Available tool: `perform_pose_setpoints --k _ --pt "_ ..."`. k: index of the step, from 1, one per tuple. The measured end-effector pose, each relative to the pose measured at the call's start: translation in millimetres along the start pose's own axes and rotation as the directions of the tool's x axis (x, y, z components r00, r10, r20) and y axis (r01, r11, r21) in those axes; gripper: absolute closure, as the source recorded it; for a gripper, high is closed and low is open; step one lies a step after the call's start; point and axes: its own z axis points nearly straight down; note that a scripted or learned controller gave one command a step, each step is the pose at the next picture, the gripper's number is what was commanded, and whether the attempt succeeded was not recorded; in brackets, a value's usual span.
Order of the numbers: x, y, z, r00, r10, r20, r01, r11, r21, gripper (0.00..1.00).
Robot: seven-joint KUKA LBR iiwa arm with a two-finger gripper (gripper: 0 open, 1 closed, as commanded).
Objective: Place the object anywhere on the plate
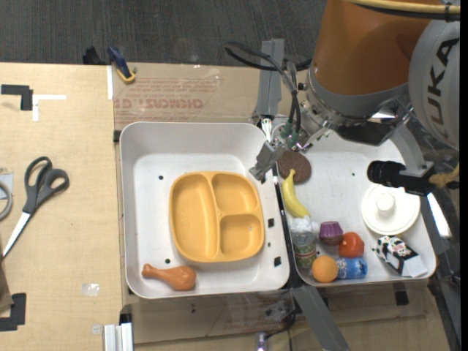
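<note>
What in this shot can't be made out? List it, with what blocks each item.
- Gripper, camera view: the fingers are too small and lost among cables to read.
- Brown disc: its upper edge sits under the gripper hardware.
- Jar beside the banana: label too small to read.
- Black-and-white toy: too small to identify.
- Arm: cut off by the top and right edges.

Plate (216,216) yellow-orange; banana (294,196) yellow; drumstick (170,276) orange-brown; bins (139,196) white

Plate (216,216) in the left bin (139,196), drumstick (170,276) before it; banana (294,196) in the right bin (344,168).
</note>
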Motion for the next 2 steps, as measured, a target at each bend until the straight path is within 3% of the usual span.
perform_pose_setpoints --k 1,2 --pt "-0.7 0.8 -7.9 1.000 -0.003 0.002 0.003 1.000 0.003 1.00" --pt "59.4 -10.0 42.4 1.000 0.014 -0.002 -0.014 1.000 0.003 1.00"
